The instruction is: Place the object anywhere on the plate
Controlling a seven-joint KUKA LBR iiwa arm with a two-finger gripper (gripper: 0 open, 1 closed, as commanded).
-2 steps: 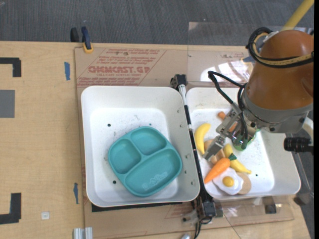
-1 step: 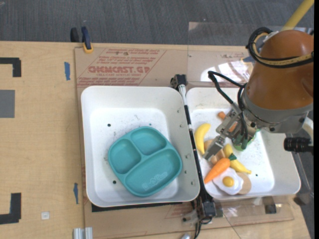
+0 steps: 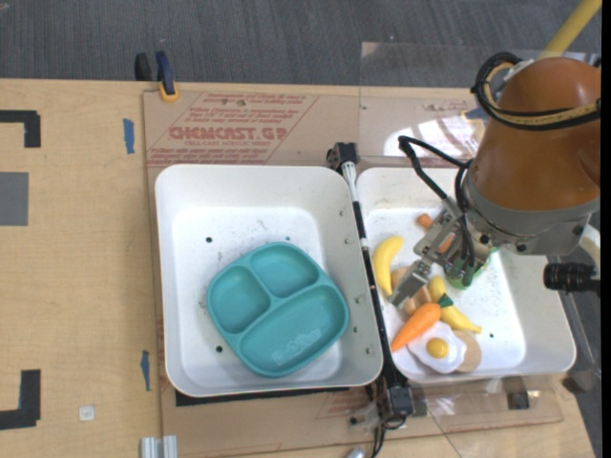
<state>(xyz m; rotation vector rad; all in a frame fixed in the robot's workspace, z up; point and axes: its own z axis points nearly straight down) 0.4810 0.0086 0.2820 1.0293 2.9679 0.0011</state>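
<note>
A teal divided plate (image 3: pixel 278 307) lies in the left bin (image 3: pixel 181 208), with nothing on it. The right bin (image 3: pixel 544 342) holds toy food: a yellow banana (image 3: pixel 385 260), an orange carrot (image 3: pixel 417 324), a fried egg (image 3: pixel 439 349) and a small yellow piece (image 3: pixel 458 320). My gripper (image 3: pixel 427 259) hangs low over the right bin, just right of the banana and above the carrot. Its fingers stand open, with only bin floor visible between them. A green piece (image 3: pixel 468 271) peeks out beside the wrist.
The arm's orange band (image 3: pixel 539 136) covers the right bin's back right part. A black divider bar (image 3: pixel 361 237) runs between the two bins. A small orange bit (image 3: pixel 424 221) lies near the right bin's back. Cardboard surrounds both bins.
</note>
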